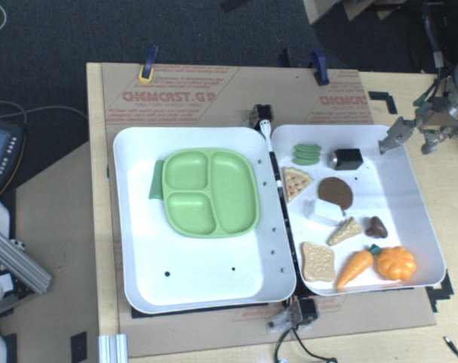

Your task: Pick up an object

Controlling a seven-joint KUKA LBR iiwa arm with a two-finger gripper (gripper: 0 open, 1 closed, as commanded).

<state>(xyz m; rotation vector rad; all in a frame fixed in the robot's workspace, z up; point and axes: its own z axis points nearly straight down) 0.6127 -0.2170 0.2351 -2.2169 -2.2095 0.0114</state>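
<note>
gripper (412,136) spread wide, holding nothing, at right bin's (429,225) far right corner; black block (347,158) just left of it

A dark carpeted floor (100,21) is seen around the tabletop (214,89), which is covered by printed brown cardboard held with a yellow clamp (146,70) and a blue clamp (318,66). Cables (40,116) are laid at left.
</note>
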